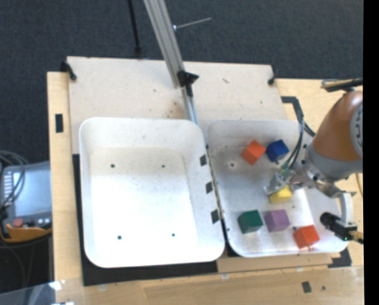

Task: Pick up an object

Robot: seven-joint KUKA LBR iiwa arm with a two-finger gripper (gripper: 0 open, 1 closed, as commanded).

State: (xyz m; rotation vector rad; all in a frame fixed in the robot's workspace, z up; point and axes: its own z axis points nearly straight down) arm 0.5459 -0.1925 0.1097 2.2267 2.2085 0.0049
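We see two shallow white plastic bins with rounded corners side by side on a pale wooden bench [59, 189]; the left bin [100, 138] has a speckled matte floor with a few dark dots, the right bin [230, 138] holds six small matte cubes. Orange cube [253, 151] and blue cube [277, 150] sit just beside each other near the far side; green cube [250, 221], purple cube [277, 220] and red-orange cube [306, 236] run in a row along the near side. The yellow cube [280, 194] sits mid-bin, partly covered by the metal gripper [279, 184], which is down right over it and touching or very close. We cannot tell how far the hand is open, or whether it has hold of the yellow cube; that area is too small and cluttered. The arm's grey wrist with its glossy orange band [334, 132] comes in from the right, thin cables running along it. A flat light board [132, 84] lies behind the bins, a ribbed aluminium rail [164, 30] slants up from the seam between them. The floor is dark grey carpet [62, 18]. At the left edge sits a grey handheld pendant with a screen [25, 192] and cables. No legible writing anywhere.
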